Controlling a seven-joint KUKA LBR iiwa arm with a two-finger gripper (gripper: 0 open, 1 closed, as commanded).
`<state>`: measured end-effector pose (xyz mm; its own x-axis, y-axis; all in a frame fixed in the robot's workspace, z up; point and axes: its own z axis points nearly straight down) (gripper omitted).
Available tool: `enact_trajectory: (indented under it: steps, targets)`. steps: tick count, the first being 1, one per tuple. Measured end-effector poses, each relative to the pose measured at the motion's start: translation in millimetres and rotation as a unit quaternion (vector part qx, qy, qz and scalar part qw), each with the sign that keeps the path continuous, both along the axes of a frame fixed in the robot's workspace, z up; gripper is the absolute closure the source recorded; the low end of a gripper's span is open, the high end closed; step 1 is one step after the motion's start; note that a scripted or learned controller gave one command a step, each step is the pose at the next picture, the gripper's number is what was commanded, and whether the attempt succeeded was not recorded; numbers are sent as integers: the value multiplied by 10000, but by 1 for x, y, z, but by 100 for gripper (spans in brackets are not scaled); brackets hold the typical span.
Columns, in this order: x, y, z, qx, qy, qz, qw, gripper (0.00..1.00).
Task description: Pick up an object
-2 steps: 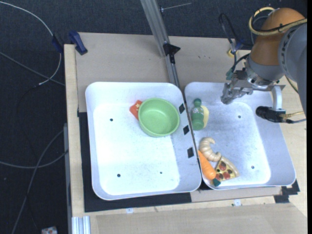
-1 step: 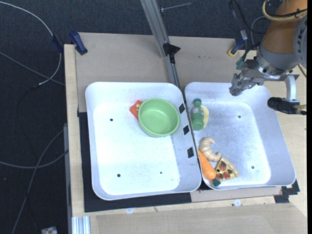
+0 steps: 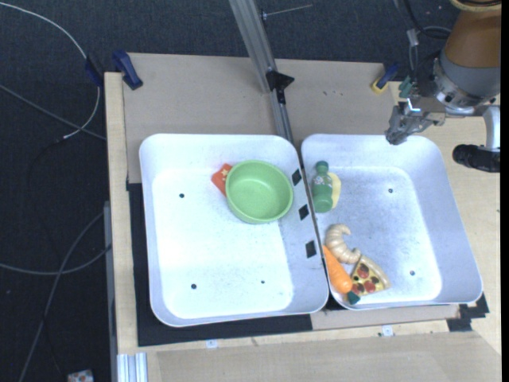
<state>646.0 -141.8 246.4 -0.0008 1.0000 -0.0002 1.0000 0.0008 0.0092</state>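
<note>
My gripper (image 3: 398, 132) hangs over the far right rim of the right bin (image 3: 429, 213), with nothing between its fingers. In that bin a green bottle (image 3: 321, 186) lies against the left wall beside a yellow piece (image 3: 336, 186). Nearer the front lie a beige croissant (image 3: 342, 241), an orange carrot (image 3: 337, 271) and a pizza slice (image 3: 368, 276). The left bin (image 3: 199, 269) holds a green bowl (image 3: 258, 190) with a red-orange object (image 3: 220, 177) partly hidden behind it.
A slanted metal pole (image 3: 258, 46) runs down to the gap between the bins. Blue clamps (image 3: 127, 70) sit at the bench's far corners. Cables trail on the dark floor at left. The arm's orange band (image 3: 475, 22) is at the top right.
</note>
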Motion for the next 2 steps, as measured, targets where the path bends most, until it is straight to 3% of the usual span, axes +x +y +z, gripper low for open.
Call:
enact_trajectory:
  steps: [1, 2]
  targets:
    - [2, 0, 52, 0, -2, 4, 10000, 100]
    - [-23, 51, 34, 31, 100, 18, 9999, 100]
